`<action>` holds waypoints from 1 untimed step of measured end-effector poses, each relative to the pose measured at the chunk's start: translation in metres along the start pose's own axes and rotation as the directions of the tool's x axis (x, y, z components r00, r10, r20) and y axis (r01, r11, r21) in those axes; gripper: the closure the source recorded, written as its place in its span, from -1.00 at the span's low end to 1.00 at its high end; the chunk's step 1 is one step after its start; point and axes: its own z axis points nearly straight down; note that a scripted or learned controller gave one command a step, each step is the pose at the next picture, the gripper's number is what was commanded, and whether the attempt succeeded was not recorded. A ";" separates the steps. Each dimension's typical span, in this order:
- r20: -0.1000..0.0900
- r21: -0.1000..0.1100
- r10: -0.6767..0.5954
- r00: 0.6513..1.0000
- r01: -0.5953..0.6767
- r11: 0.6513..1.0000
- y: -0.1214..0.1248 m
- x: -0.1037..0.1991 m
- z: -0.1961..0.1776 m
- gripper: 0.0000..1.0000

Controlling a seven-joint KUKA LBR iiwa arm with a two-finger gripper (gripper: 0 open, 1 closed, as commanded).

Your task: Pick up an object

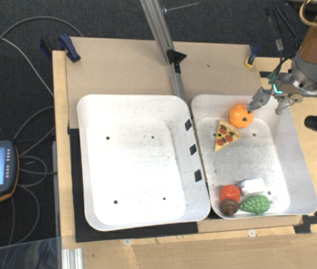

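Hovering at the right bin's [293,150] 1 o'clock corner, tool [270,101] unladen, approach step judged in hand.
Tool fingers are seen apart, clamped on nothing; the orange fruit [240,116] lies just at the tool's 8 o'clock, pizza slice [225,134] touching it below. Next, a descent centred over the fruit would be called for. No legible writing is noted.
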 end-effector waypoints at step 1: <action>0.002 -0.004 -0.002 1.000 0.002 1.000 0.001 0.000 -0.003 -1.00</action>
